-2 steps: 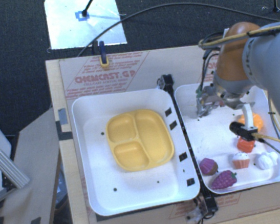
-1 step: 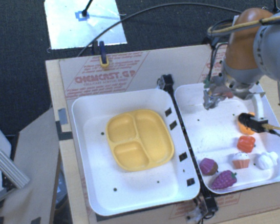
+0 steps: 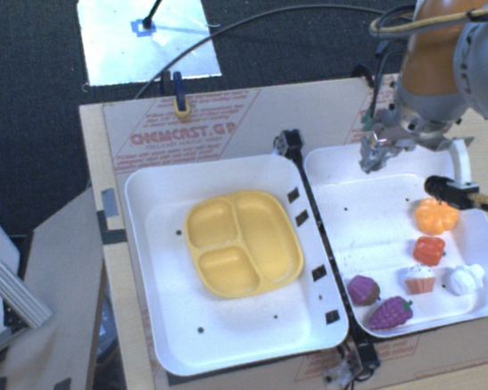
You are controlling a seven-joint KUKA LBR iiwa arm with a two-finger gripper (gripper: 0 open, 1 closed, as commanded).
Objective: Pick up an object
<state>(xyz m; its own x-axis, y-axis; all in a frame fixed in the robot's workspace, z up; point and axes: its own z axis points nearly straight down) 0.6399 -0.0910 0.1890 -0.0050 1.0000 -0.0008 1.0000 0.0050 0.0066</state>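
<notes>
Wooden bench [image 3: 73, 259], tan. Directly on top: clear sheet printed "CHEMCAST GP" [image 3: 216, 121], left white bin [image 3: 160, 273] and right white bin [image 3: 355, 219] touching side by side, clamp [image 3: 180, 95] at the far edge.

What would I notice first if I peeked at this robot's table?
Probably the big yellow divided plate lying alone in the middle of the left bin. Next, the little cluster of toy foods along the right bin's near right side: an orange pumpkin, a red pepper, a cupcake and purple grapes. The grey arm's gripper hangs over that bin's far edge.
</notes>
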